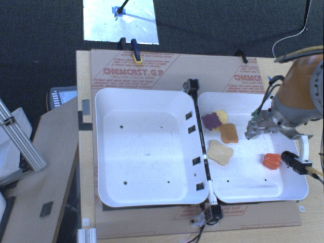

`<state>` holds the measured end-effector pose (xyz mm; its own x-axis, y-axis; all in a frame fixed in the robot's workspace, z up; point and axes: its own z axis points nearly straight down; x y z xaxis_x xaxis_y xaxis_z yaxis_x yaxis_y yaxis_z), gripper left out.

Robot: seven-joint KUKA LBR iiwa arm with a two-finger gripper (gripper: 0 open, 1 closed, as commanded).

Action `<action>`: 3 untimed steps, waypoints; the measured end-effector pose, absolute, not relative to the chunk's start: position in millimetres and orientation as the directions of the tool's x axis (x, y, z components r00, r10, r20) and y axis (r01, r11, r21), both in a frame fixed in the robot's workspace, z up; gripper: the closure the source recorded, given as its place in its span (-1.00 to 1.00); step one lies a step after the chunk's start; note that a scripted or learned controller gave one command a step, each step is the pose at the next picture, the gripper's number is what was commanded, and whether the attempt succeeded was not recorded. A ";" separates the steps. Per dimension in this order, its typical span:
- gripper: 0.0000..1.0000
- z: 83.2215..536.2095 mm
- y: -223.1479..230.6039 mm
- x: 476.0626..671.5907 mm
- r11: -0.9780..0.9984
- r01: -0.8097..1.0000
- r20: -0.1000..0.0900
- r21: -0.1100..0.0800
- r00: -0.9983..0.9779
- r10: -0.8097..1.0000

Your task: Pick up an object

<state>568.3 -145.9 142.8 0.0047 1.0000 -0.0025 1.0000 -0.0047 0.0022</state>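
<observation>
Camera view: gripper (251, 131) hangs over the right bin (253, 194); its state is unclear.

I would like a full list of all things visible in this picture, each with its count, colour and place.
Bins: two, white, side by side on the bench.
Purple toy: one, purple, right bin, near the divider.
Yellow piece: one, yellow, touching the purple toy.
Orange block: one, orange-brown, right bin, centre.
Bread-like piece: one, beige, below the orange block.
Red-orange toy: one, right bin, right side.
Arm: one, grey and orange, from the right.
Hand: one, grey, above the right bin.
</observation>
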 end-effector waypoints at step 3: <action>1.00 317.3 -5.7 552.7 0.009 1.000 0.001 0.010 -0.009 1.000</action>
